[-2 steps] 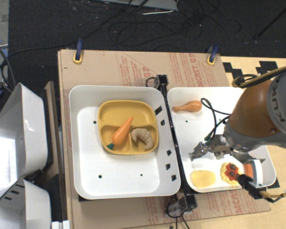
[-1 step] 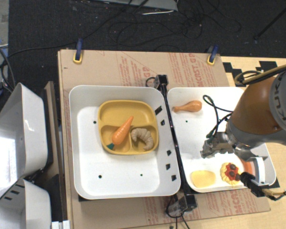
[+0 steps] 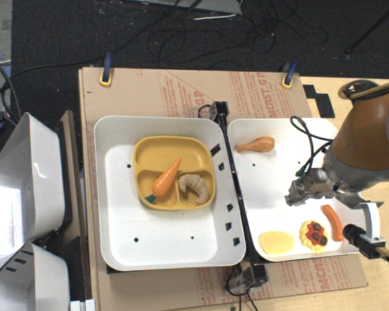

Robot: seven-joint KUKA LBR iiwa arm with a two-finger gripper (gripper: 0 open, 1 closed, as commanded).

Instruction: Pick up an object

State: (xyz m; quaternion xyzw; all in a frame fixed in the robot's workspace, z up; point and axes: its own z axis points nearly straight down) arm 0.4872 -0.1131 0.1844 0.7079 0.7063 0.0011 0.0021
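So far nothing is lifted, as I read it. Left of my gripper (image 3: 303,194) sit the carrot (image 3: 166,177) and shrimp (image 3: 194,186) in the yellow plate (image 3: 157,150); up-left, the drumstick (image 3: 256,146); just right, the sausage (image 3: 332,222). The grasp remains.

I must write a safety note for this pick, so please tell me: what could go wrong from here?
1. The end effector sits over bare floor of the right bin, away from every item, so closing here would likely grasp nothing.
2. The sausage, pizza piece and yellow disc lie close together near the bin's front wall; reaching for one may push another.
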